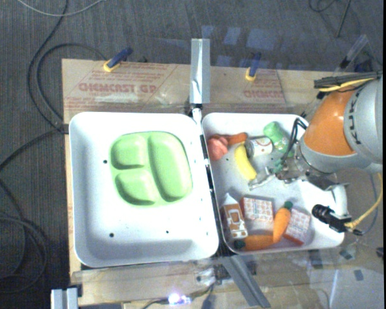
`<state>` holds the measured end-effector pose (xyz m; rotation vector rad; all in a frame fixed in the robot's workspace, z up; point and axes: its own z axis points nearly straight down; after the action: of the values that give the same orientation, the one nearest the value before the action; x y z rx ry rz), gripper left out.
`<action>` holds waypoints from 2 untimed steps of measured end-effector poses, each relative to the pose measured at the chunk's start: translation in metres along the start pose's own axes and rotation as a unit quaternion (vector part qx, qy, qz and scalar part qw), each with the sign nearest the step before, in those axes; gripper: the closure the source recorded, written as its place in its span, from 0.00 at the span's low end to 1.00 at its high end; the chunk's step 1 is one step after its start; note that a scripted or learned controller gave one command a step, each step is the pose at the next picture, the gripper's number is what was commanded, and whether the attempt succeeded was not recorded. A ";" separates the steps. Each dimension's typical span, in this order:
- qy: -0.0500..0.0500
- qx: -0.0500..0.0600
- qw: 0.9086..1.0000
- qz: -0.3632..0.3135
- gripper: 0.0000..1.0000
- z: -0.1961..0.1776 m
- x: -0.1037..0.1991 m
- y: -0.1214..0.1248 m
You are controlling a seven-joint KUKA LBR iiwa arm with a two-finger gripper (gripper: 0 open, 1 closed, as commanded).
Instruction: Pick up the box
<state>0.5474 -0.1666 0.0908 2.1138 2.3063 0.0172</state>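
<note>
Pincer [265,180] centre-right, jaw state cannot tell. Box [257,212] lower right, carrot [280,223] touching; descend square, avoid carrot.

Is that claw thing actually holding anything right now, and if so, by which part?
Nothing shows in its grip. The claw hovers over bare floor of the right bin, beside the banana, well apart from the boxes near the front.

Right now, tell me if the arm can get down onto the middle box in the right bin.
Probably yes. The middle box lies flat with its top uncovered, though a carrot leans against its right side. The pincer hangs just above it in the right bin.
</note>
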 end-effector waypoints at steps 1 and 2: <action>-0.002 0.001 0.999 0.035 0.00 0.000 0.063 -0.015; -0.003 -0.002 1.000 0.026 0.00 -0.001 0.057 -0.053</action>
<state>0.4900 -0.1144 0.0912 2.1690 2.2447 0.0159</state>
